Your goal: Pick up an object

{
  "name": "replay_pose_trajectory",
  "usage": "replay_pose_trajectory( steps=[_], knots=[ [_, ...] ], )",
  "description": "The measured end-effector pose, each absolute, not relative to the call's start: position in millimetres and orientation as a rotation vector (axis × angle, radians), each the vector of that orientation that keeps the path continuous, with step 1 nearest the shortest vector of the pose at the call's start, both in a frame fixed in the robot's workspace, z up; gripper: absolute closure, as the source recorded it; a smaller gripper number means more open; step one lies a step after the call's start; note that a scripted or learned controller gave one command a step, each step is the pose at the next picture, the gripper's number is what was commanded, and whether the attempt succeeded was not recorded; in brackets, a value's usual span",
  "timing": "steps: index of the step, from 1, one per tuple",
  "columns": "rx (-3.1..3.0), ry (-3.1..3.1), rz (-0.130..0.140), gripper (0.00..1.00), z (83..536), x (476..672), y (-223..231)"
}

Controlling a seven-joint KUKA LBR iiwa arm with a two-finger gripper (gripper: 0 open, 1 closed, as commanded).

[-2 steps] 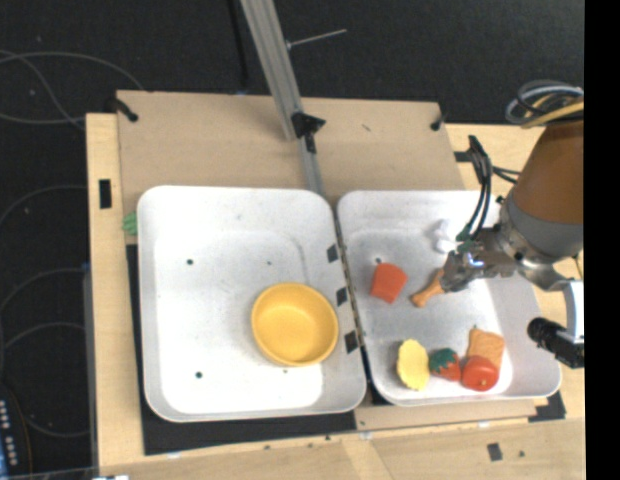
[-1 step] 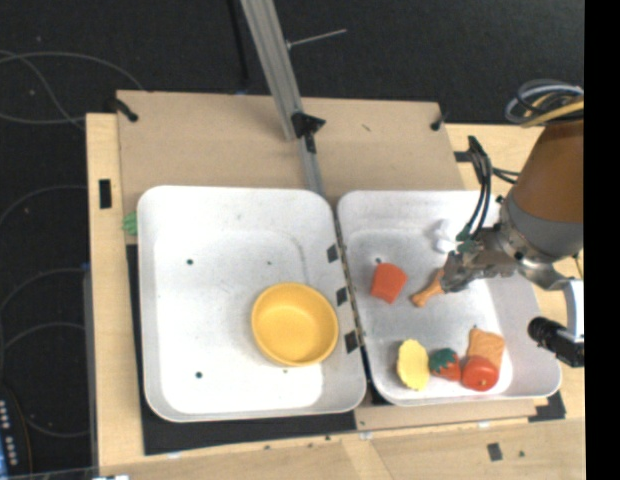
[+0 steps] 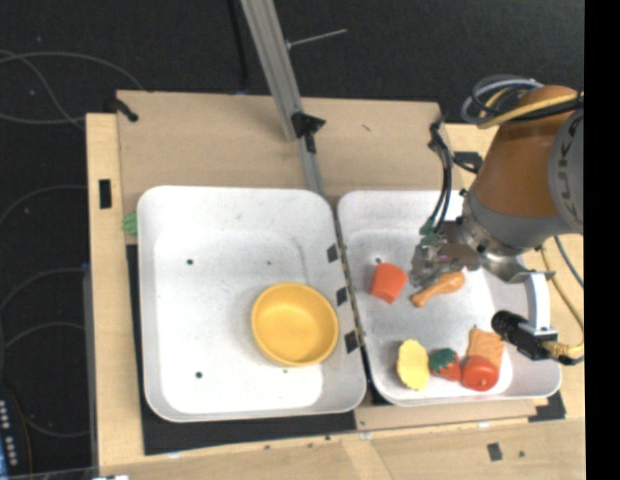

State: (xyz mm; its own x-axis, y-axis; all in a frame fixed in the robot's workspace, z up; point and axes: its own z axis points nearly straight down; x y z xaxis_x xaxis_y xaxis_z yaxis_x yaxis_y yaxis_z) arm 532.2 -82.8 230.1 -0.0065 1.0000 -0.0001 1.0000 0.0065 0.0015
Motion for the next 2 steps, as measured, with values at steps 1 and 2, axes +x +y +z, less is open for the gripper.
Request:
replay_pose_trajectory(
  steps=[1, 2],
  knots=[
    [2.213, 2.229, 0.002, 1.0, 223, 546.3, -30],
    [2.213, 2.229, 0.002, 1.0, 218, 550.5, 18]
  ],
)
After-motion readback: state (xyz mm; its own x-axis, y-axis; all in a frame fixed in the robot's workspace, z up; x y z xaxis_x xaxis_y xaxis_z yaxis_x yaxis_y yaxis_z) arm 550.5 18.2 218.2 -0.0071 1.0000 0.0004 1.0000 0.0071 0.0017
